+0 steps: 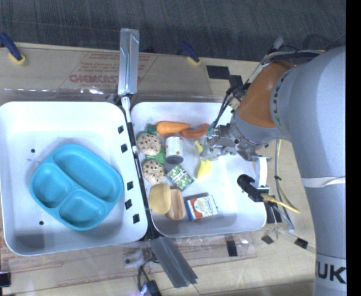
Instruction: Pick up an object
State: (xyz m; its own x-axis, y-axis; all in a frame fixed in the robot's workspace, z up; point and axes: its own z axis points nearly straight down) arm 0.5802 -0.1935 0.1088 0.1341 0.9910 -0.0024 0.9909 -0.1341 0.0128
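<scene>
The right bin (245, 221) holds several toy foods. An orange carrot (171, 127) and a red-orange piece (196, 131) lie at its far side. Below them are two speckled cookies (148, 143) (153, 170), a small can (174, 147), a green packet (180, 176), a yellow piece (203, 166), a pale yellow loaf (159, 198), a tan bun (176, 205) and a small carton (201, 206). My gripper (213, 145) is low in this bin, just above the yellow piece and beside the red-orange piece. The wrist hides its fingertips.
The left bin (8, 128) holds a blue divided plate (76, 185). A metal clamp bar (128, 60) stands at the far end of the wall between the bins. The arm's grey body (310, 122) covers the right bin's right side.
</scene>
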